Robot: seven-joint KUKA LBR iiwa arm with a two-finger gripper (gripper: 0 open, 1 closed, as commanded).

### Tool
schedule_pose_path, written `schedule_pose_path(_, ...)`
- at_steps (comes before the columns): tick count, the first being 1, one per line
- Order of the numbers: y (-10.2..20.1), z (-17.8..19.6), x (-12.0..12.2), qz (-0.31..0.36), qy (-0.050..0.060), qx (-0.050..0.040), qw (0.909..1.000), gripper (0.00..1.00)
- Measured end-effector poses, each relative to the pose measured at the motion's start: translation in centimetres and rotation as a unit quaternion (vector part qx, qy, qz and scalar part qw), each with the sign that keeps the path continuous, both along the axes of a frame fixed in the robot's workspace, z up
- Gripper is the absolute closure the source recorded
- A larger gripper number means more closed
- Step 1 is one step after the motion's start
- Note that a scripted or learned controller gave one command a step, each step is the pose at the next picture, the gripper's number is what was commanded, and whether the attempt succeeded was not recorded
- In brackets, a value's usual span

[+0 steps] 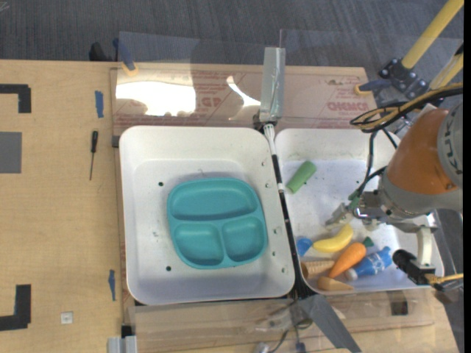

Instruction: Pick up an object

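My gripper (356, 213) hangs over the right bin (324, 153), just above and slightly right of a yellow banana (333, 241). Nothing shows held in it. An orange carrot (349, 259) lies slantwise right of the banana, with a blue bottle (374, 262) beyond it. A small blue piece (303, 246) sits left of the banana, and a tan cone-like item (324, 276) rests along the bin's near wall. A green cylinder (301, 176) lies apart at the bin's upper left.
The left bin (140, 197) holds a teal divided plate (215, 221). A raised divider (278, 190) separates the two bins. Bare floor of the right bin lies between the green cylinder and the gripper.
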State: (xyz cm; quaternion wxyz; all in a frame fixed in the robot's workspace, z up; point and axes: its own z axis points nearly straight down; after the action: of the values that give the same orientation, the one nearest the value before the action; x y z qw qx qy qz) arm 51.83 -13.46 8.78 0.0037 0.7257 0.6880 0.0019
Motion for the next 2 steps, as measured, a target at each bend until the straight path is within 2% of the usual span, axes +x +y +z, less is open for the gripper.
schedule_pose_path(1, -0.7, 0.0, 1.1, 0.084, 0.001, 0.0002, 0.9965, 0.0)
schedule_pose_path(2, 0.2, 0.0, -1.6, 0.191, 0.0, -0.0012, 0.9816, 0.0)
